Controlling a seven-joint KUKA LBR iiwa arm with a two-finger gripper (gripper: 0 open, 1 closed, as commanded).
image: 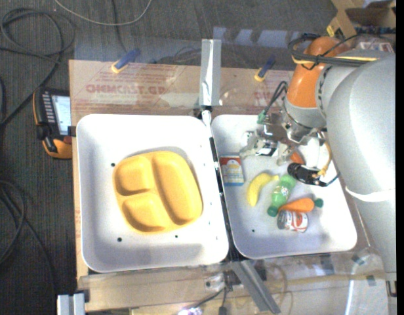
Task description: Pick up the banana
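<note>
A yellow banana [260,186] lies in the right bin [340,238], near its middle, slanting from upper right to lower left. My gripper [262,143] hangs over the bin's upper part, above and slightly behind the banana, apart from it. Its fingers [252,147] point to the left with a gap between them and nothing held. The grey arm with its orange band [305,84] comes in from the right and covers the bin's right side.
Beside the banana lie a small carton [231,170] to its left, a green bottle [280,193] to its right, a carrot [299,205] and a can [292,221]. The left bin [97,133] holds a yellow divided tray [158,190].
</note>
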